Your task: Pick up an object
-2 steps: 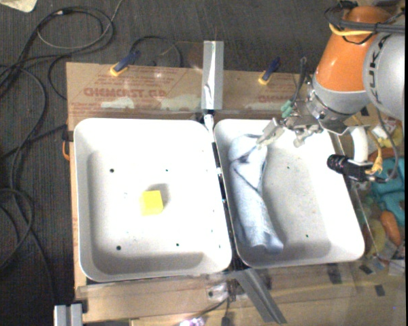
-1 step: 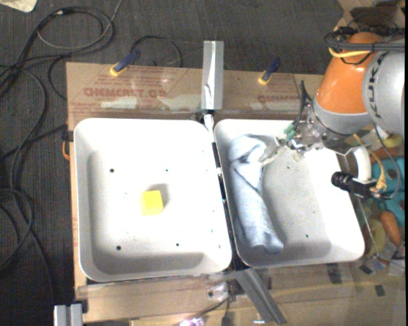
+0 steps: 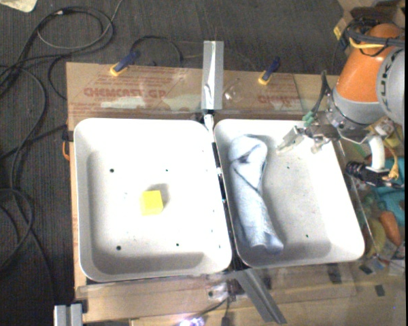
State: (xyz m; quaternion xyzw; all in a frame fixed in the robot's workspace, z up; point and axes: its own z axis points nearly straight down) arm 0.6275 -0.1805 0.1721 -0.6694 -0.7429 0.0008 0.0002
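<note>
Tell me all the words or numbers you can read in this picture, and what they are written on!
"CHEMCAST GP", faded red print, roughly as it reads, on the clear plastic sheet clamped behind the left white bin.
More red print on the sheet behind the right white bin: too blurred to read.
The small yellow block and the rolled grey-blue cloth carry no writing that I can see.

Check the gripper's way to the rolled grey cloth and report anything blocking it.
Nothing visible blocks it. The gripper hangs over the upper right part of the right bin, and the grey cloth lies along that bin's left side, with bare white floor between them.
</note>
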